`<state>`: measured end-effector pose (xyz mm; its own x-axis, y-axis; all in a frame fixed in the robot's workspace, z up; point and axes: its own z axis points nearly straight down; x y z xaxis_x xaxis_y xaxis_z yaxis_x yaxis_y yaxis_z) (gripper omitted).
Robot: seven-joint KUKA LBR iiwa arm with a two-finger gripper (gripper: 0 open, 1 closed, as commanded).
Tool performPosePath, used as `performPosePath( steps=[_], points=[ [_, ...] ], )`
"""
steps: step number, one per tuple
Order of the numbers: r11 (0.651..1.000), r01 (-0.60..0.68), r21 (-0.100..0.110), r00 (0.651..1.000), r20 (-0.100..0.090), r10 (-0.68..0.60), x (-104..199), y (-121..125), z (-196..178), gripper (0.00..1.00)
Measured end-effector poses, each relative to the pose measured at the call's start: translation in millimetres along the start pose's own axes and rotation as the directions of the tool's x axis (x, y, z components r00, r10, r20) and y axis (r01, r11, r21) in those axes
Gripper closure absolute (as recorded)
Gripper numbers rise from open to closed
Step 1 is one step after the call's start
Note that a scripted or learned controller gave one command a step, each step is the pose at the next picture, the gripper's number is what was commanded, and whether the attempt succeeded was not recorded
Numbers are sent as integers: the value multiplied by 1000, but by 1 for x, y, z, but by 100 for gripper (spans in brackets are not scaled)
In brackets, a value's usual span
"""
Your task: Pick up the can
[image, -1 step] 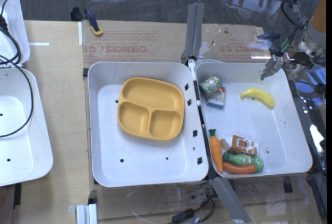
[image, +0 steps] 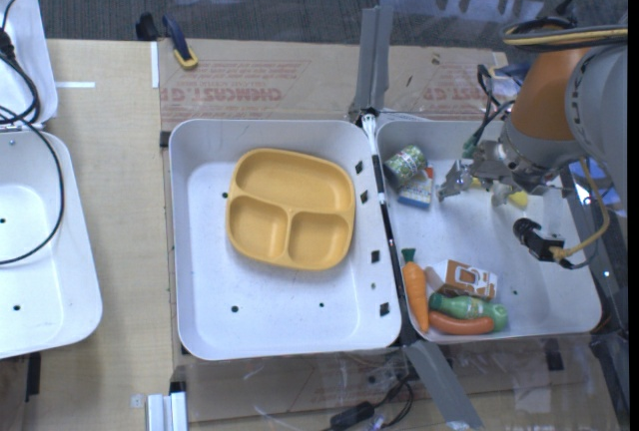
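Here, the grey arm's two-finger metal gripper (image: pixel 461 182) hangs low over the right-hand shallow white plastic bin (image: pixel 559 319), its fingers looking slightly parted with nothing between them, though their exact spread is hard to judge. The small cylindrical can with a green-and-white label (image: pixel 406 163) lies just off the fingertips, on the side away from the wrist, near the bin's far corner, touching or overlapping a flat blue-and-white packet (image: pixel 416 195). The approach appears to be the step in hand; the next move calls for closing that short gap and straddling the can. The orange band and wrist hide much of the gripper body, and the can's label is too small to read.
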<state>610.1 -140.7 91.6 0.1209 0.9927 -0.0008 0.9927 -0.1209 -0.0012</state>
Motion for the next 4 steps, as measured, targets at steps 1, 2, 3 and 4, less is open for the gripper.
performPosePath(
  steps=[1, 2, 3, 4],
  points=[
    [998, 58, 2, 998, -1, -58, 3, -85, 1, 0],
    [975, -222, 1, 975, 0, 222, -10, -21, 0, 0],
    [993, -120, -1, 993, 1, 120, -61, -24, -49, 0],
    [930, -368, 4, 930, 0, 368, -46, -114, 1, 0]
  ],
)
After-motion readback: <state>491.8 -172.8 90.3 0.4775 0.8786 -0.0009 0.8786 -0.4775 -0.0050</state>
